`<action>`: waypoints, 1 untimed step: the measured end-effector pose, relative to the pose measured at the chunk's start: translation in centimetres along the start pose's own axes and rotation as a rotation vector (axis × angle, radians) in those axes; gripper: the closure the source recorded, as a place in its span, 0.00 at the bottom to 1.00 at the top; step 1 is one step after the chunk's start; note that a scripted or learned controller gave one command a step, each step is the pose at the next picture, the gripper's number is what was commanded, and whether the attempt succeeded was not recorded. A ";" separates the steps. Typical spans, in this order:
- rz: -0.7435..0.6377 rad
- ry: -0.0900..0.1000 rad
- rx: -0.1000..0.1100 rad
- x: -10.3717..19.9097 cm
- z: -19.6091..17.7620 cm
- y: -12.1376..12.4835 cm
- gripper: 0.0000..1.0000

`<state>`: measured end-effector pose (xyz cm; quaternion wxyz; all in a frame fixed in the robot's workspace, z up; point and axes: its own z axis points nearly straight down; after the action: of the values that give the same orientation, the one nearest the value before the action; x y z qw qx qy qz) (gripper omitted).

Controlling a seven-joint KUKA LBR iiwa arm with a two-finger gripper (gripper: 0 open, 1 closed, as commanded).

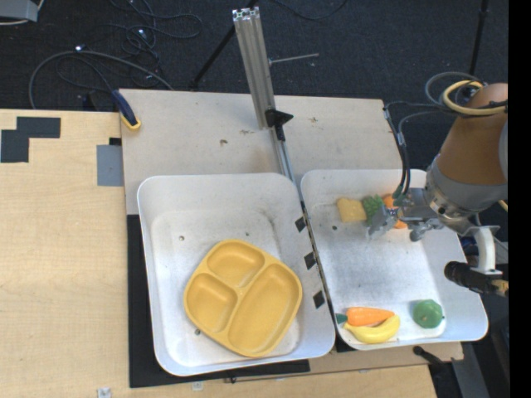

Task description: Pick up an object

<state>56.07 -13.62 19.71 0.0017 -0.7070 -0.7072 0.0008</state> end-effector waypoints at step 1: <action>-0.001 0.001 0.006 0.4 6.4 -0.5 0.00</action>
<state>55.59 -13.21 13.34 0.0040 -0.7068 -0.7074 0.0025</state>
